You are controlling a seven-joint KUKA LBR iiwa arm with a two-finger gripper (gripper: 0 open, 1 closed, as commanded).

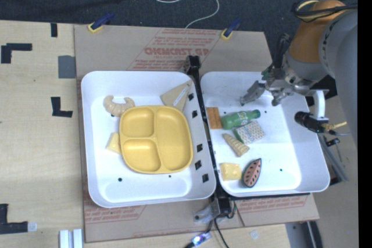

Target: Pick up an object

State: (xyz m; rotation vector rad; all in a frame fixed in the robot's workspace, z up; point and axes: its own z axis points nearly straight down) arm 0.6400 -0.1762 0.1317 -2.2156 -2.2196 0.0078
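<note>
where cardboard (174, 49) underlies: two white bins (99, 90)

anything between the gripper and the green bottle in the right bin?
No. In the camera view the gripper hangs just above the green bottle, and the stretch between them is bare white floor of the right bin.

A robot lab; two white bins (93, 125) on a cardboard-covered bench (174, 46).
</note>
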